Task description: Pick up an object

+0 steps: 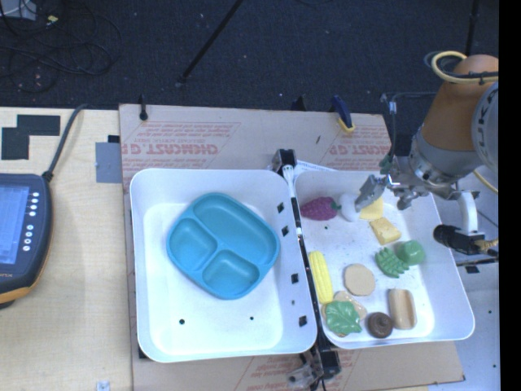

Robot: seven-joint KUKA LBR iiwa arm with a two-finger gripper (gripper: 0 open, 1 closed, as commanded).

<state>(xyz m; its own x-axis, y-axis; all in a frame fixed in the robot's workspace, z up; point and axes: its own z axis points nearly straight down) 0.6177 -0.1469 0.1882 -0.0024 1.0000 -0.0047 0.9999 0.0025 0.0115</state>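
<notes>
Over on the left, the left bin [155,218] is carrying a blue divided plate [222,243], lying a little askew, with nothing else on it that I can make out. Moving across the black divider, the right bin [456,320] is holding all the toy food: a purple piece [319,208] near the top, an ear of corn [321,276] running along the divider, a green leafy piece [342,317] at the bottom, a tan round slice [359,280], a brown doughnut-like ring [379,325], a hot dog [401,308], a green ridged toy [399,257], and two yellow blocks [380,222] near the top.

Further right, the gripper [376,190] is hanging over the upper part of that bin, just above the yellow blocks, with the grey and orange arm [456,120] leaning in behind it. How wide its pincer is standing I cannot tell, and nothing looks lifted; every toy seems to be resting on the bin floor.

To my eye the pick is barely starting: the approach looks made, while the grasp and the lift are both left to do.
</notes>
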